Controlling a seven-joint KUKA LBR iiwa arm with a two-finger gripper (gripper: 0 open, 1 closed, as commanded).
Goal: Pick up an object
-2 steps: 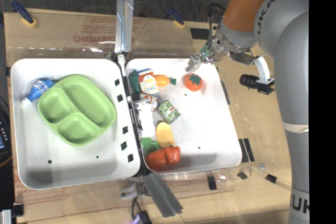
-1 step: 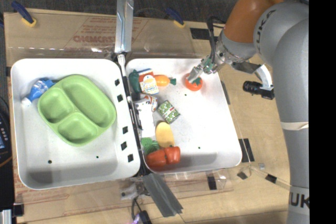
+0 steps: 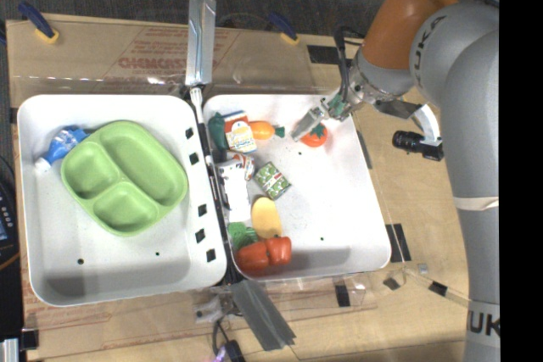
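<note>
Faint red lettering on the cardboard (image 3: 161, 55) at upper left looks like "CHIMICAS", hardly legible; white letters "UK" sit on the arm (image 3: 471, 123) at lower right; the arm bends in from the right, its orange band (image 3: 399, 21) at upper right, the gripper (image 3: 310, 128) slanting down into the right bin (image 3: 356, 208); whether its jaws are wide or narrow, I cannot tell; a small orange-red toy (image 3: 316, 138) lies just beside the tip, upper middle of that bin.

Glossy green plastic tray (image 3: 125, 174); smooth white plastic bins (image 3: 339, 208).
</note>
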